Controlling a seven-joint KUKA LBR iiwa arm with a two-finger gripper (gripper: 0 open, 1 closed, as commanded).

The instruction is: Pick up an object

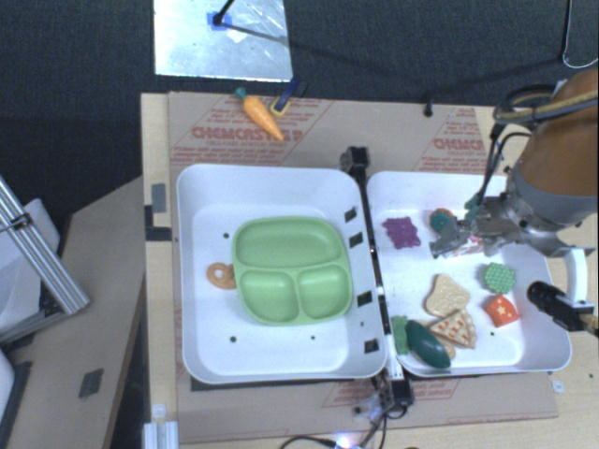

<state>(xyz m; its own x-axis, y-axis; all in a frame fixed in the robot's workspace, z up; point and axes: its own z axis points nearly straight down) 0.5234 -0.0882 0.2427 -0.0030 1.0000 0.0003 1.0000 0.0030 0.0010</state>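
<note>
The gripper (451, 241) hangs low in the upper middle of the right bin (543, 354); whether it is released or clenched cannot be told. The nearest candidates flank it: the teal toy (441, 220) just above-left, the purple piece (402, 232) to its left, and the tan cookie (446, 296) below.

A robotics lab: a cardboard-topped bench (309, 120) bears two white bins (201, 251) of toy food under a grey arm (552, 171).
</note>
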